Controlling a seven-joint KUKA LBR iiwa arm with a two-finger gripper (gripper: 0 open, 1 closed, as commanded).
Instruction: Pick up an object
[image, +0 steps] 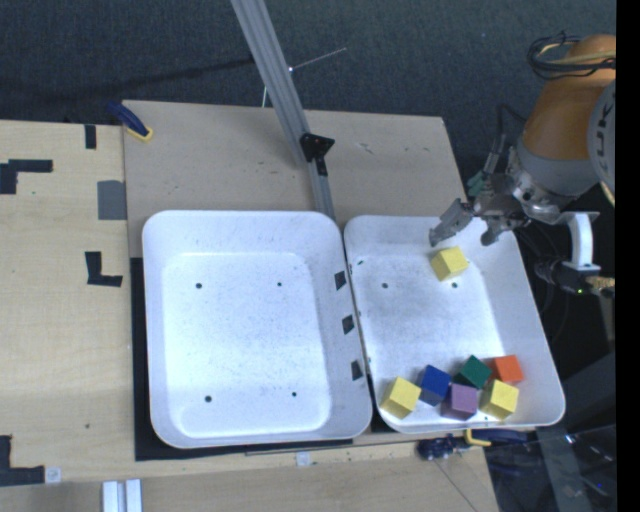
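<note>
The gripper (466, 228) hangs at the upper right of the frame, fingers apart and holding nothing, just above a lone yellow cube (449, 263) in the right bin (400, 300). To grasp cleanly it should centre over the cube and descend straight. The cube is small, sitting slightly skewed, well apart from the cluster of blocks (455, 388) at the lower right.

Wooden bench (220, 170) carried two white bins side by side, left bin (245, 325) and right bin (440, 320), on a black mat (140, 400).
</note>
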